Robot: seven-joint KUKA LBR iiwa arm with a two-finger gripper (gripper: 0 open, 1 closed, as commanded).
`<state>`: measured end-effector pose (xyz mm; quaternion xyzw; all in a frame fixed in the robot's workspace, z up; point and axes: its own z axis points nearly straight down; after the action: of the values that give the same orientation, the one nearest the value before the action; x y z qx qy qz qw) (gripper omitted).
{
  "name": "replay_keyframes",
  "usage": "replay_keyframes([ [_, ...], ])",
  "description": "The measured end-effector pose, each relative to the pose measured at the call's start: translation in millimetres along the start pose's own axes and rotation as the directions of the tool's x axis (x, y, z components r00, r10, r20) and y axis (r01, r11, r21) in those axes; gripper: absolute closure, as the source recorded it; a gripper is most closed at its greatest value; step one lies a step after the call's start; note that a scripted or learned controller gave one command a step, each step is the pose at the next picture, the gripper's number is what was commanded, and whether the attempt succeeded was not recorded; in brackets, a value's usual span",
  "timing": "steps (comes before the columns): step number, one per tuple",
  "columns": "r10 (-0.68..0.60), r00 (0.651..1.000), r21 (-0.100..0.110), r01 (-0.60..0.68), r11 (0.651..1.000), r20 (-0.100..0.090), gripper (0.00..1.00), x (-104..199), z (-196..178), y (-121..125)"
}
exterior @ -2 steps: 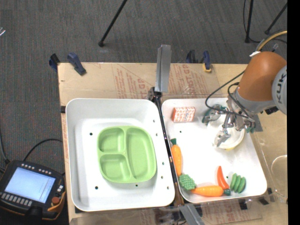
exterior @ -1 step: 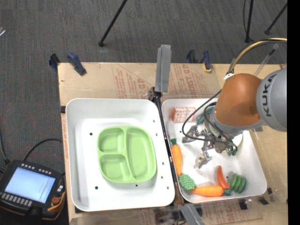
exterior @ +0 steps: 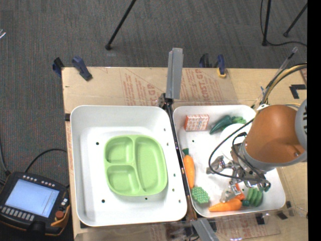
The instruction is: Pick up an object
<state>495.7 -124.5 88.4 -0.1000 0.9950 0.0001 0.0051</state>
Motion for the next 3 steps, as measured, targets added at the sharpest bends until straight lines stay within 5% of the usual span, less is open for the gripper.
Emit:
replay_keyframes([
  [1,-0.106,0.994,-0.005,0.106,0.994,-0.012,0.0,-16.1,3.6,10.8],
  [2,-0.131,0.991,0.002,0.131,0.991,0.008,0.0,2.1,-0.8,14.1],
  [3,0.015,1.0,-0.003,-0.015,1.0,-0.01,0.0,-66.9,3.5,-53.1],
])
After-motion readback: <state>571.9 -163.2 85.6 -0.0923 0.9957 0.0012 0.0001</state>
